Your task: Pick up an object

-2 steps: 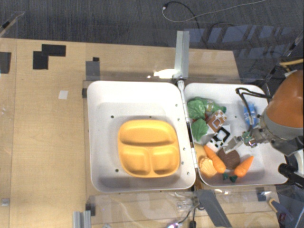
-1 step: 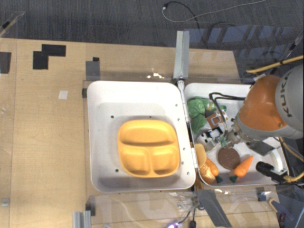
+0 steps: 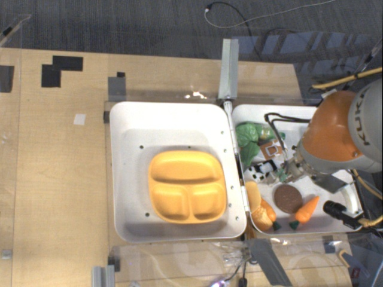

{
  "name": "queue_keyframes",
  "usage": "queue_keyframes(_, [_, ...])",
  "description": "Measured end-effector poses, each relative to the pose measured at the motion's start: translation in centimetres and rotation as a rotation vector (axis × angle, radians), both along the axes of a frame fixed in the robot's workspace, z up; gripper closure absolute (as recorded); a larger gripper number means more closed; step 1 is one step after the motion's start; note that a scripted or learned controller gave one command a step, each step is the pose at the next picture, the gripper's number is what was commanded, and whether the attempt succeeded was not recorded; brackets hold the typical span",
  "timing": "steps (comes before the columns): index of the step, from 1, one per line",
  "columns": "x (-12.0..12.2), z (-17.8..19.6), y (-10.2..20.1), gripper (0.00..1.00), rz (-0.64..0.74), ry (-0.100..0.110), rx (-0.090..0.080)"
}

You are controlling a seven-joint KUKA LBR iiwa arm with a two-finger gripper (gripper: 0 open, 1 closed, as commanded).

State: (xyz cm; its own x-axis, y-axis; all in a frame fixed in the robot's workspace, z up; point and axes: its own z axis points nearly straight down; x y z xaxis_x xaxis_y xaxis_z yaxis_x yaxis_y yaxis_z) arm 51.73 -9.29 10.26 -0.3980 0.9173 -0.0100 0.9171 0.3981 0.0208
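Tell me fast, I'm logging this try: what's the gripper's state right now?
Gripper: low in the right bin among the toys, beside the brown disc; open or closed cannot be told, and no object is seen between its fingers.

1. Grey KUKA iiwa arm (image 3: 366,109): smooth rounded casing, light grey, glossy.
2. Part of the black "KUKA" lettering (image 3: 364,126) shows on the grey shell, cut off at the frame edge.
3. Wide orange band (image 3: 330,130) above the wrist: bulbous, dome-like, satin finish with a soft highlight.
4. Below the band, a darker grey wrist section (image 3: 317,163), flatter and more angular.
5. Thin black cable (image 3: 286,118) loops out from the wrist area.
6. Small metallic two-finger gripper assembly (image 3: 288,167): detail too small to resolve.
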Motion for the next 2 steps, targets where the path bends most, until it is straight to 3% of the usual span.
queue_keyframes(1, [0.7,10.3,-2.3,1.0,-0.405,0.017,0.006])
queue_keyframes(2, [2.5,13.2,6.2,1.0,-0.524,0.019,0.008])
